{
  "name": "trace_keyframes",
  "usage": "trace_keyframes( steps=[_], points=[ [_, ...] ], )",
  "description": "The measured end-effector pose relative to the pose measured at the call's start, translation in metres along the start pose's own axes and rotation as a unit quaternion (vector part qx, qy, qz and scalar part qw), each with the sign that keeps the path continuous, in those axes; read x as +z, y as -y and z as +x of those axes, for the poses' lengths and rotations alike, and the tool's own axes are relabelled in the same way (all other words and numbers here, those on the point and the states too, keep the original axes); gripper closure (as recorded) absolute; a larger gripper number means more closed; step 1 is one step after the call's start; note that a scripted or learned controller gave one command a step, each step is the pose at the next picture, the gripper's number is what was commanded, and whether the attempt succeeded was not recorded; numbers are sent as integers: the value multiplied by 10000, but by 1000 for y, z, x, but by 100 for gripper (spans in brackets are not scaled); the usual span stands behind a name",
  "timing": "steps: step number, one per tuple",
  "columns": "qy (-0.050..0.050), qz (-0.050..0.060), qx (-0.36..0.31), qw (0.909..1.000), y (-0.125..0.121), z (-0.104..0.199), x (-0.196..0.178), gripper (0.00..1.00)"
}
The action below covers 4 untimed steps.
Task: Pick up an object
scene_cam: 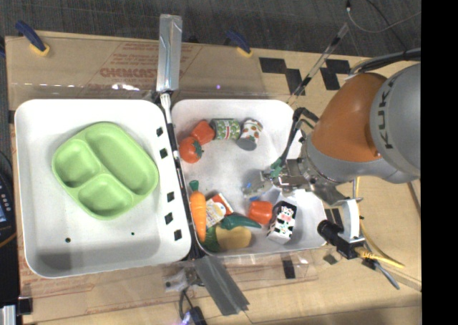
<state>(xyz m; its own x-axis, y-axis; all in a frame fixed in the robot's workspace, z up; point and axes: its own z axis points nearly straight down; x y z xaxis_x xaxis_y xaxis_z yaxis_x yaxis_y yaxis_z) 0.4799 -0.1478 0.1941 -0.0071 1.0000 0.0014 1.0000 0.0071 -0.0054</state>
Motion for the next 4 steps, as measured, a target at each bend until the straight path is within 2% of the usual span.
trace_keyframes(
  steps=[1,2,3,4],
  points=[
    [7,-159,870,9961,-19,-31,80,0],
    [-3,-17,738,9973,-70,-55,102,0],
    [-6,-11,716,9974,-70,-54,92,100],
    [3,-23,782,9969,-95,-31,-27,100]
  ],
)
